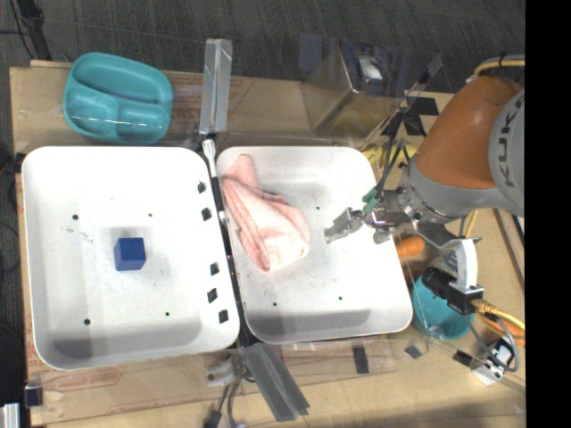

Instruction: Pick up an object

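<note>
Robotics lab: wooden bench [294,96], two white bins [53,239], loose cables [495,315], industrial arm [468,150].

Claw [343,225] hovers beside pink cloth [263,218].

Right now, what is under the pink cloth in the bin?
The pink cloth lies crumpled on the white floor of the right bin, against its left wall. Bare bin floor shows all around it. Whatever might sit beneath its folds is covered, so I cannot tell.
</note>
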{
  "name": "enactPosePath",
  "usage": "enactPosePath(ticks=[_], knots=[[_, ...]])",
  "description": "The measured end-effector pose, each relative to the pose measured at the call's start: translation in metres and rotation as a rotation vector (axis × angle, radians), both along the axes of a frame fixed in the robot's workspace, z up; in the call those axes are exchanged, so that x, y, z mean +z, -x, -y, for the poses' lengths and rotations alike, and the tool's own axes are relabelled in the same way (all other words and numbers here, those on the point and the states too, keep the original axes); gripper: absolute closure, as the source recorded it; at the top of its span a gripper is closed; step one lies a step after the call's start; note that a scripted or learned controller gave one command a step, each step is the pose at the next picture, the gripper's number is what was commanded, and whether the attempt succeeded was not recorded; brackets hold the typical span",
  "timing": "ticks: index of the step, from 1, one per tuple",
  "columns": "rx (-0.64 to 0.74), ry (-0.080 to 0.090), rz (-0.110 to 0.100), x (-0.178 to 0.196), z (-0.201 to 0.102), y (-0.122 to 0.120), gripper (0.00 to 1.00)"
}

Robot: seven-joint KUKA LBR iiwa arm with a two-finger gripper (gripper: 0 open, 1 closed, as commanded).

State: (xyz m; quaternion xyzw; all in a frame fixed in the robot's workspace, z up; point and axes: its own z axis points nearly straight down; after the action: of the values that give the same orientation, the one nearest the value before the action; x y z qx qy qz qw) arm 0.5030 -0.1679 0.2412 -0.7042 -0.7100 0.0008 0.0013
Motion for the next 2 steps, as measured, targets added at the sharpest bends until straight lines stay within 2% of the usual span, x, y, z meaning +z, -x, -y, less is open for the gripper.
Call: enactPosePath(ticks=[1, 2], knots=[[0.169, 0.000, 0.001, -0.067, -0.004, -0.079, 0.00], [0.286, 0.001, 0.008, -0.146, -0.017, -0.109, 0.00]])
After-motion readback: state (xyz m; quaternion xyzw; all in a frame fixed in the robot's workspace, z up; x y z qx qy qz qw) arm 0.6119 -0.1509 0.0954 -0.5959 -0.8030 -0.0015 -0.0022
